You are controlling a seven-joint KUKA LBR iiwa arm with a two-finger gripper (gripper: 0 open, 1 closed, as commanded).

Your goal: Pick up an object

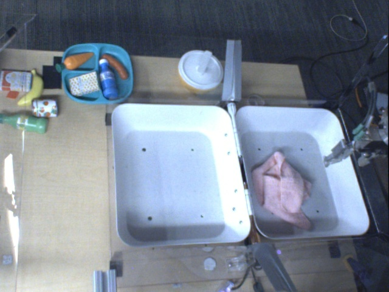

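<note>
A wooden bench [61, 193] is seen against dark carpet [152, 11], bearing two white bins. A crumpled pink cloth [281, 189] is found in the right bin [328, 126]. No writing can be read.

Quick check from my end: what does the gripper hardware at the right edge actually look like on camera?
The gripper shows as a slim, pale grey metal finger slanting over the right bin's rim. Behind it sits boxy grey-white hardware with a small green-teal part and dark cables looping above it.
</note>
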